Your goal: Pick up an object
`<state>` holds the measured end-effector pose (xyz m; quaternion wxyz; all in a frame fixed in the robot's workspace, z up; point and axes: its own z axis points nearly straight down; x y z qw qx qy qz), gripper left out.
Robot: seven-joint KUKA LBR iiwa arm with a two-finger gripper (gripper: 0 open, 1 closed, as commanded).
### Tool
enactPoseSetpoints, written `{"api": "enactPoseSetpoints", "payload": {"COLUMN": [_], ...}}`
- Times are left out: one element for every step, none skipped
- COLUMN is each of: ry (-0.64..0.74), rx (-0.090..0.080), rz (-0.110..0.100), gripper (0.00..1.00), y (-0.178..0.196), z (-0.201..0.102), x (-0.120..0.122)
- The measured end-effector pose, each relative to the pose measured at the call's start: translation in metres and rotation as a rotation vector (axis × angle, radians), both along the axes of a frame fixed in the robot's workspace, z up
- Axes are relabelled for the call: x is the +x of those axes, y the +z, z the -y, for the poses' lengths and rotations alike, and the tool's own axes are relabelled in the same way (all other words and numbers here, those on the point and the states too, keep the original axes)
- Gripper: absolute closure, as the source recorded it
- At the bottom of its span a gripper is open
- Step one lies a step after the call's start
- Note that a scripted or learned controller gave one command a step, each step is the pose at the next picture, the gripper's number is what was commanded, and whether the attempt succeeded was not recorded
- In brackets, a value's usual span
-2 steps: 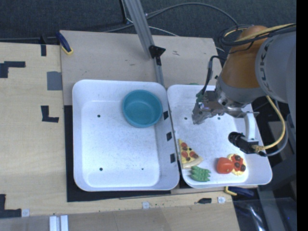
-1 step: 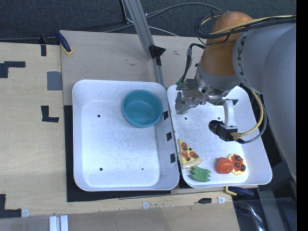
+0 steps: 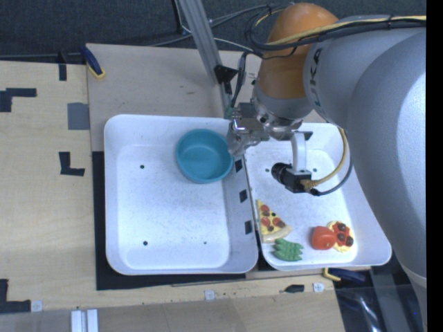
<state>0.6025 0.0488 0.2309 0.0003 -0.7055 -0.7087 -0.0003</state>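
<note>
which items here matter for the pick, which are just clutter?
In play: blue bowl in the left bin; gripper at its rim.
Lying about: pizza slice, green toy, red-and-yellow toy in the right bin.

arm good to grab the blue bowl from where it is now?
Probably yes. The blue bowl sits in the left bin hard by the divider, with the gripper right at its rim. Nothing lies over the bowl. The bin walls beside it may crowd the approach.
</note>
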Motion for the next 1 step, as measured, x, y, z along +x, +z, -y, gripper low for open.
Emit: {"api": "enactPoseSetpoints", "payload": {"ry": [0.0], "rx": [0.0], "rz": [0.0], "gripper": [1.0], "y": [0.0083], "z": [-0.0516], "x": [0.0213]}}
